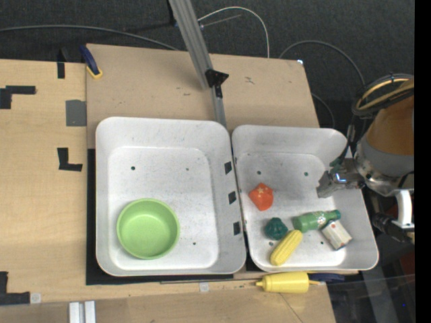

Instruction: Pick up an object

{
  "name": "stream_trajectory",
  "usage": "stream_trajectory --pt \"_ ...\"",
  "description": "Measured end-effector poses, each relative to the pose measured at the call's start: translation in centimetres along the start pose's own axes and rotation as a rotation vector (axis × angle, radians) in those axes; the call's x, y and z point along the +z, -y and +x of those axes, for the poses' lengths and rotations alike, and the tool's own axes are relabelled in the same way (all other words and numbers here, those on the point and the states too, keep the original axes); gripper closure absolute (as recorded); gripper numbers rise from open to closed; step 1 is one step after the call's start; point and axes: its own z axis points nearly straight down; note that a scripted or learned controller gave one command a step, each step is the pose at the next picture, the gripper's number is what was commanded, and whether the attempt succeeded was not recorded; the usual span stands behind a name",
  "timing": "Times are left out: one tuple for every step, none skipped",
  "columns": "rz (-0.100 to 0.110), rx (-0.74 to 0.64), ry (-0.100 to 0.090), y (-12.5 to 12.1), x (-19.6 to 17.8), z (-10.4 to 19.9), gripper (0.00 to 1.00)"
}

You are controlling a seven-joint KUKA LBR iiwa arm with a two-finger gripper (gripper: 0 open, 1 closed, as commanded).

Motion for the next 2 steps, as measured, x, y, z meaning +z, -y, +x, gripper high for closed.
stream_trajectory --pt "0.001 -0.001 0.000 -0.7 -4.4 0.2 1.00" --pt "0.002 0.000 -0.001 -0.8 -7.8 0.2 1.00"
